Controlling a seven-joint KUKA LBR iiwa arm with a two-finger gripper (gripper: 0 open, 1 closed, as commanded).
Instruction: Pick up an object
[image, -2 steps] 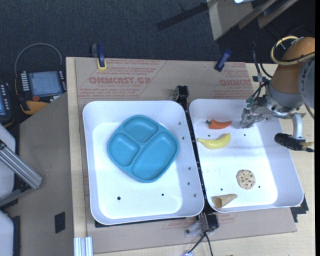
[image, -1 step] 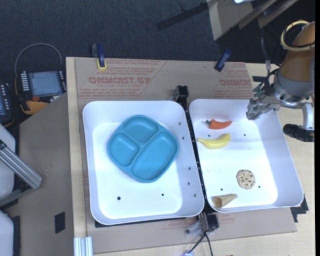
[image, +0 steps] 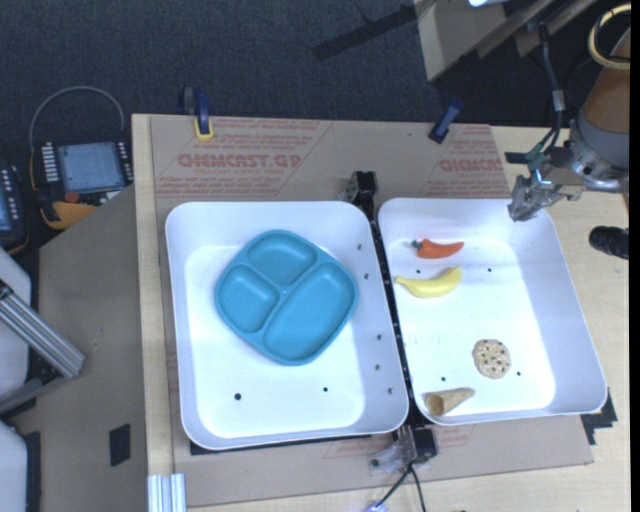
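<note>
My two-finger metal gripper (image: 524, 203) hovers over the right white bin's (image: 560, 300) far rim, carrying nothing; its spread I cannot tell. The yellow plastic banana (image: 430, 284) lies nearest.

Below my fingers (image: 522, 208) the bin floor (image: 520, 300) lies open — carrot (image: 440, 248) and banana (image: 430, 284) well off to one side.
</note>
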